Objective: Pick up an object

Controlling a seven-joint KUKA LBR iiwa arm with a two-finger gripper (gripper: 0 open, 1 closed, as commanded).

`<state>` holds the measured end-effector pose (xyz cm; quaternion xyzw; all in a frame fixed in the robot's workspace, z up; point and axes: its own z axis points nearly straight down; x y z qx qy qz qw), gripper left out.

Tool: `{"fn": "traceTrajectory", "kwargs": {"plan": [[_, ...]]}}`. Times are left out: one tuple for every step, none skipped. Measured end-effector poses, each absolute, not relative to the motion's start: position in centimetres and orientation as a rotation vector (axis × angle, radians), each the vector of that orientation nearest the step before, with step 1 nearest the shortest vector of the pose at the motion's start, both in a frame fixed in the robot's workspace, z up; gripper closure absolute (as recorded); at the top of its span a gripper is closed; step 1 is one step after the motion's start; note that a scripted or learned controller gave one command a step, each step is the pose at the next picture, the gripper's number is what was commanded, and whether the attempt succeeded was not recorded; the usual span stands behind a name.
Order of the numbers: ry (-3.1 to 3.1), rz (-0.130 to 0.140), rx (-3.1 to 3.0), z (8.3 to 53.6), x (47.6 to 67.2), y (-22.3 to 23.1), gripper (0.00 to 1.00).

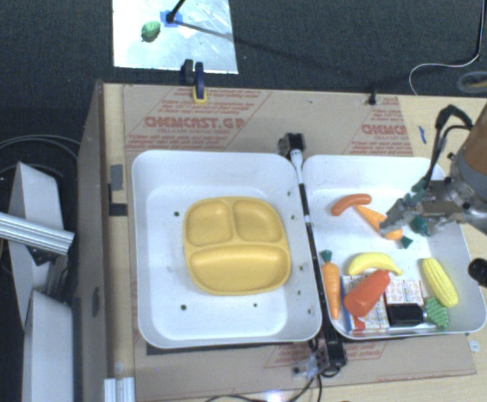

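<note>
The right bin [469, 254] holds several toy foods: a red-orange sausage [350, 203], an orange wedge [370, 217], a banana [374, 263], a corn cob [438, 280], a carrot [332, 285] and a red pepper [367, 292]. My gripper [405, 216] hangs low over the bin's upper middle, just right of the orange wedge. A small orange piece [392, 234] and a teal bit [406, 242] lie right below it. Nothing is visibly held.
The left bin [163, 216] bears a yellow divided plate [235, 245]. A black block [404, 313], a green toy [437, 312] and a white printed box [404, 291] crowd the right bin's front. A divider rail [303, 208] runs between the bins.
</note>
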<state>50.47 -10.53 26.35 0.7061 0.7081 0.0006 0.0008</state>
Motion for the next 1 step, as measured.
{"fn": "traceTrajectory", "kwargs": {"plan": [[2.224,-0.002,2.222,13.46,53.36,-12.43,0.0]]}}
